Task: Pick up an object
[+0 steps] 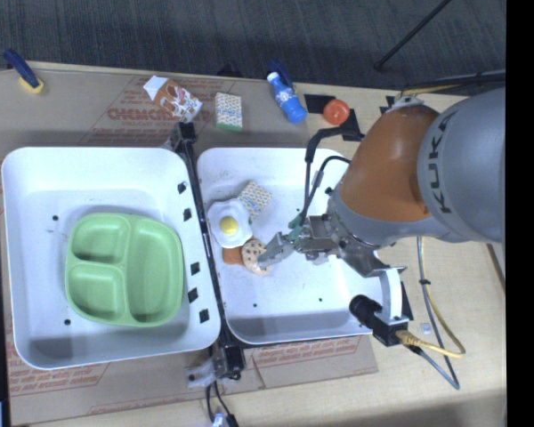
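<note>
In the right bin [285, 318] lie a toy fried egg [230, 224], a checkered waffle-like piece [255, 197] and, side by side, a small brown-orange piece [234, 256] and a pale round piece [257, 256]. My gripper [274, 249] reaches in from the right, low over the bin floor, with its tip right at the pale round piece. Whether it touches that piece is unclear. The grey arm with its orange band [392, 172] covers the bin's right side.
The left bin [27, 238] holds a green divided plate [125, 269]. Behind the bins on the cardboard lie a blue bottle [287, 99], an orange cap [336, 110], a snack packet [173, 99] and a small box [229, 111]. Cables trail at the bench's right.
</note>
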### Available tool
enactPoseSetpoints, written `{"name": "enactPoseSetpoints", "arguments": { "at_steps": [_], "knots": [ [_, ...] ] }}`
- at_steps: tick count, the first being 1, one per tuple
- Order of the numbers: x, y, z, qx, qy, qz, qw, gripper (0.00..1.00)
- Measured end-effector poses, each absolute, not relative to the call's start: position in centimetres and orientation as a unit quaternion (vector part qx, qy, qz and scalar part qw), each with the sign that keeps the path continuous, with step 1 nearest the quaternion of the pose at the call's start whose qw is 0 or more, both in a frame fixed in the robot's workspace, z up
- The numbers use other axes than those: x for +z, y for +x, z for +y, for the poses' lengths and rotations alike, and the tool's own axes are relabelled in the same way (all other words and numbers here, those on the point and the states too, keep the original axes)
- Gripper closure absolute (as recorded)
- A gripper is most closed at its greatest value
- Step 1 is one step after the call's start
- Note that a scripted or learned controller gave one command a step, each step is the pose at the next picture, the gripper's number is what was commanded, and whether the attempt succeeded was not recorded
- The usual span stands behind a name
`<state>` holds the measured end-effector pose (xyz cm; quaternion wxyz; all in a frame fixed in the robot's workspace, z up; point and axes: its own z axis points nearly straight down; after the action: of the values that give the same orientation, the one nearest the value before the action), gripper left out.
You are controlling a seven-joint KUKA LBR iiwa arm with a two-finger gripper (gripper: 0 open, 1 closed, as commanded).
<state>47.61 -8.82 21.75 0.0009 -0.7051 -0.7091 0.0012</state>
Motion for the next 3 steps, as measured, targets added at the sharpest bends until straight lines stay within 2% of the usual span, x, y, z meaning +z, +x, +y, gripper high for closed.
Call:
{"name": "enactPoseSetpoints", "arguments": {
  "at_steps": [1,2,3],
  "knots": [
    [19.1,47.6,-0.1,0.0011,-0.704,-0.710,0.001,0.00],
    [19.2,53.8,-7.2,0.0010,-0.706,-0.708,0.001,0.00],
    [22.4,57.4,-9.6,0.0005,-0.706,-0.709,0.000,0.00]
  ]
}}
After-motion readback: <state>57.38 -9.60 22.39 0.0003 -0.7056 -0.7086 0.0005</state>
